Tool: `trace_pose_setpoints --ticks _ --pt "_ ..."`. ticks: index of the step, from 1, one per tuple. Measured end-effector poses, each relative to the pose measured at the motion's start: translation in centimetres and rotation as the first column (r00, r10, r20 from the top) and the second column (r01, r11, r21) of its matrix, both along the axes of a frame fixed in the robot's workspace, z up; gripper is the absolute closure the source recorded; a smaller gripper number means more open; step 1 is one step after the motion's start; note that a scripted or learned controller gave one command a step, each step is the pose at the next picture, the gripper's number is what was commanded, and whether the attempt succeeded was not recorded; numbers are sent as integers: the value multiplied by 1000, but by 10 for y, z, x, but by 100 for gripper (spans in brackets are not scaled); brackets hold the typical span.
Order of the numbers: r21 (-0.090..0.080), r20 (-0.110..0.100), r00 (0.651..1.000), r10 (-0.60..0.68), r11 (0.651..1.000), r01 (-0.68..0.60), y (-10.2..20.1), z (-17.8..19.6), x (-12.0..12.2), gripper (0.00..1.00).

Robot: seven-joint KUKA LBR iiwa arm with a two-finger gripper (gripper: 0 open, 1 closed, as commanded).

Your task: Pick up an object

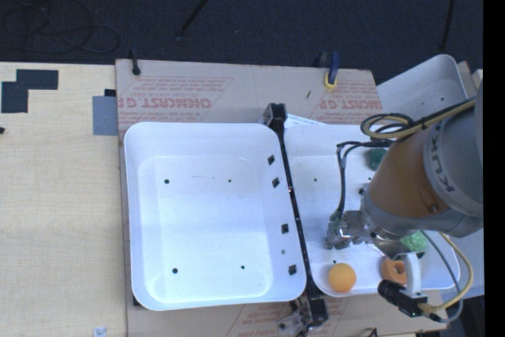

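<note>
Though small, plainly seen: an orange ball (342, 278), lying on the floor of the right bin (316, 170), close to the near wall and touching nothing. Just to the right of it, an orange piece (392, 271), partly hidden under a white part of the arm; shape not clear. A little behind that, a green piece (413, 241), half covered by the arm (426, 170). At the far side of the same bin, a teal piece (374, 159), peeping out beside the arm, well apart from the ball.

Behind the ball, the gripper (340, 234), a small grey metal block low over the bin floor, near the ball but apart from it. Cannot tell how far open it is, nor whether anything is in it.

Reaching in from the right, the arm, thick, grey with an orange-brown band, covering much of the right bin. Around it, black and yellow cables (387, 125), looped at the top and hanging down at the near right corner.

Between the two bins, a black strip (286, 185), running from far to near. To the left of it, the left bin (134, 209), white, with a few dark dots on its floor.

Under both bins, cardboard (197, 95) with red print. On its far edge, a blue and yellow clamp (332, 72). Further left, the pale wooden bench (55, 209). Beyond all, dark floor with thin cables.
</note>
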State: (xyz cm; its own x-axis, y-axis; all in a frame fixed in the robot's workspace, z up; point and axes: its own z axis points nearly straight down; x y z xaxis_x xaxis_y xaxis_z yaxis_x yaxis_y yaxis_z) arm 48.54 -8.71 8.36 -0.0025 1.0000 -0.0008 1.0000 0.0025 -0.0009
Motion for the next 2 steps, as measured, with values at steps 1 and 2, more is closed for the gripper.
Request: trace_pose_setpoints --ticks 1,2 --pt "1 1 1000 -4 1000 4 -3 5 1 0" --pt "2 -2 1000 -4 1000 4 -3 4 1 0"
